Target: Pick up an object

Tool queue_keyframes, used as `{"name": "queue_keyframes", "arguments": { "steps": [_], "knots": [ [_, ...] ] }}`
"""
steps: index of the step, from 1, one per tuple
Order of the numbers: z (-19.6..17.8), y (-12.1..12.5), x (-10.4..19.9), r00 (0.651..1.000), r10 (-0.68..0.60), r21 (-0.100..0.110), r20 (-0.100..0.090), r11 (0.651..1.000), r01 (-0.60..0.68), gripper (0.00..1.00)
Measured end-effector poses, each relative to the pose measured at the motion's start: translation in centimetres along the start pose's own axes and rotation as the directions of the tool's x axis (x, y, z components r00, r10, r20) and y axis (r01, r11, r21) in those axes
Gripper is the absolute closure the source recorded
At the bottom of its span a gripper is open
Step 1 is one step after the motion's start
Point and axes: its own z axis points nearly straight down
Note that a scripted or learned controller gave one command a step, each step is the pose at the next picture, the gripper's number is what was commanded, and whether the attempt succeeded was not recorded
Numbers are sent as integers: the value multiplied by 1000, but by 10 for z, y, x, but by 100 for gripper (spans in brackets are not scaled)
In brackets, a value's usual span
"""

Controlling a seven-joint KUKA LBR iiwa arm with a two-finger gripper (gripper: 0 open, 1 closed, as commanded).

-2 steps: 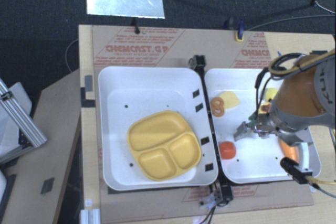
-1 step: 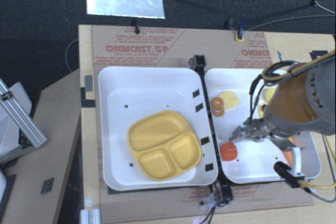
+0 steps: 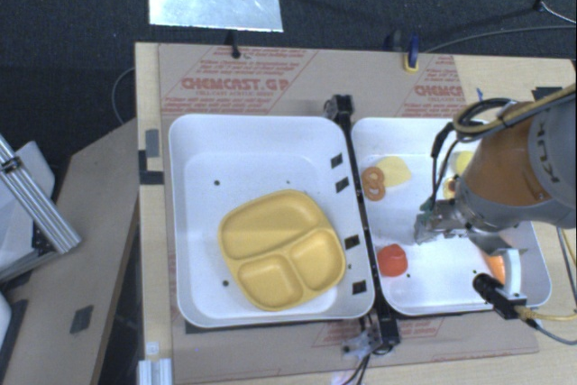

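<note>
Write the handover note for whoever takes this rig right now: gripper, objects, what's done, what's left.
Gripper: low over the right bin, nothing seen held.
Right bin: red-orange object near the front left, just below the gripper; pretzel-like brown ring and pale yellow piece toward the back; an orange item by the arm.
Left bin: yellow divided tray.
Done: no pick visible.
Left: grasp and lift one object.

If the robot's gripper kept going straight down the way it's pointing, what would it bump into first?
Probably the bare white floor of the right bin. The gripper seems to point down just above and right of the red-orange object, so it would likely miss that, though depth is hard to judge from this slanted view.
</note>
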Motion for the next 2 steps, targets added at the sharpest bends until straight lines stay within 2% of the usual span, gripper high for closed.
{"name": "queue_keyframes", "arguments": {
  "steps": [2],
  "knots": [
    [-116, 10, -3, 1000, -2, -3, 4, 1000, 2, 100]
  ]
}}
